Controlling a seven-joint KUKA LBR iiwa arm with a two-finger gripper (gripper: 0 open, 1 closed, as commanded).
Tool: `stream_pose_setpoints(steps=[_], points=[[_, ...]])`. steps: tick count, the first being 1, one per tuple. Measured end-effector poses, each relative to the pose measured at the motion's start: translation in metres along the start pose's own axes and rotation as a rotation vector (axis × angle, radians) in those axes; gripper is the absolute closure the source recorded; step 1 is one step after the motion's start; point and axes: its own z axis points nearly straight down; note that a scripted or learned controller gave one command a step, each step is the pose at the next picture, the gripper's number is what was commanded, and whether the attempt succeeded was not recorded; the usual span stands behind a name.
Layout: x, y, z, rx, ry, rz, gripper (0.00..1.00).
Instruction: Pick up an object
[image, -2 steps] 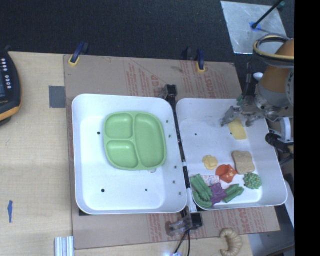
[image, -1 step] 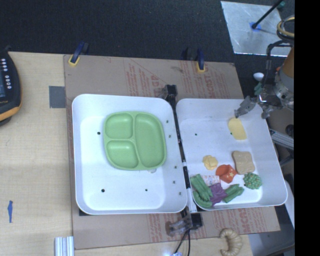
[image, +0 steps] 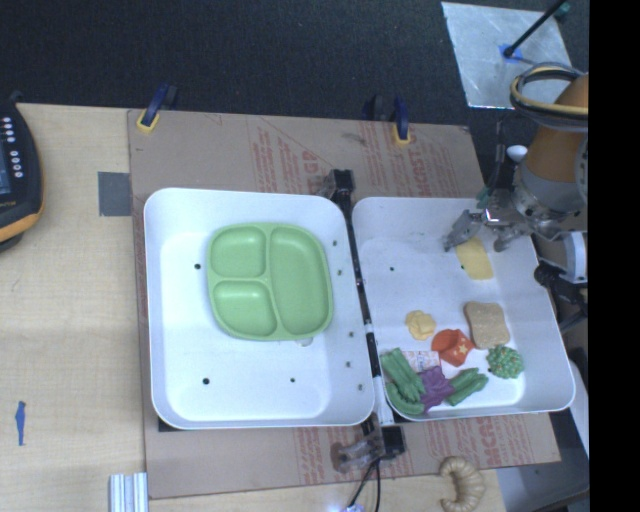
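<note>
The hand (image: 487, 226) hangs low over the far part of the right bin (image: 400, 215), its 2 grey fingers spread apart and nothing between them, so it reads as released. Just near of it, almost under the fingertips, lies a pale yellow piece (image: 475, 260) on the bin floor; whether the fingers touch it cannot be told. This looks like the approach step of the pick: the hand is placed above a candidate but has not closed on anything. The next move calls for shifting slightly toward the near side so the fingers straddle the yellow piece, then descending and closing. The other candidates sit farther toward the near edge: a tan bread slice (image: 487, 323), a small yellow lump (image: 421, 324), a red tomato-like piece (image: 453, 345), a green broccoli (image: 505, 361), and a cluster of green beans (image: 402, 377) with something purple (image: 434, 385). The left bin (image: 170, 300) holds a green divided plate (image: 270, 281). Both bins rest on the worktop (image: 70, 330).
</note>
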Motion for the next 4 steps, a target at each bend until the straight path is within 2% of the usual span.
stream_pose_setpoints(steps=[1,2,3,4], points=[[0.0,0.0,0.018,0.001,0.001,0.001,0.0],[0.003,-0.068,-0.079,-0.005,0.0,0.008,0.0],[0.005,-0.021,0.006,-0.003,-0.001,0.001,0.0],[0.0,-0.164,0.019,0.009,0.005,0.01,0.0]])
